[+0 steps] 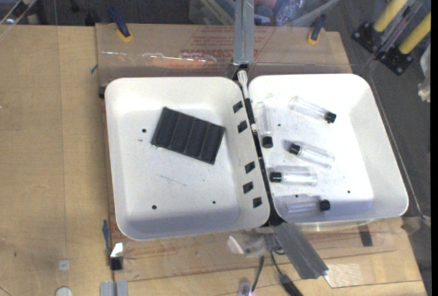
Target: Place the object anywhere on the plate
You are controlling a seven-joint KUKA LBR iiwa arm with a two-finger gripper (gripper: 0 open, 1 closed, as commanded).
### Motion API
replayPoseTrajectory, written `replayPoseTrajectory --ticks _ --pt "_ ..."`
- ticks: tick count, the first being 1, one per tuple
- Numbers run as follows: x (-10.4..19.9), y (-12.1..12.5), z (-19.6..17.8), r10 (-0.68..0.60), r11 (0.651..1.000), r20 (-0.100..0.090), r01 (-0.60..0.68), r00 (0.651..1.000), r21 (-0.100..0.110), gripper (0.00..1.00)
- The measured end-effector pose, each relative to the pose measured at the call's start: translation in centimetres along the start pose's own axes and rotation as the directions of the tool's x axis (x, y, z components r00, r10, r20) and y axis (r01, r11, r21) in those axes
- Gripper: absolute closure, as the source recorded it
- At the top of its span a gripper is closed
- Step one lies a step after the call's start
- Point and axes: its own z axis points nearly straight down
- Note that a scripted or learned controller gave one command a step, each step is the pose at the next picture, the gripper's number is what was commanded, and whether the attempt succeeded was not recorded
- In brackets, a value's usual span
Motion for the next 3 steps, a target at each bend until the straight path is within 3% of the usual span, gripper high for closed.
replayPoseTrajectory --ticks 1,2,3 --pt "0.0 0.0 0.0 0.000 1.000 0.000 0.000 1.000 0.000 0.00" --pt "0.1 0.1 -1.0 -0.003 1.000 0.002 0.003 1.000 -0.002 1.00" --pt "0.1 0.1 -1.0 -0.004 1.000 0.002 0.004 1.000 -0.002 0.00"
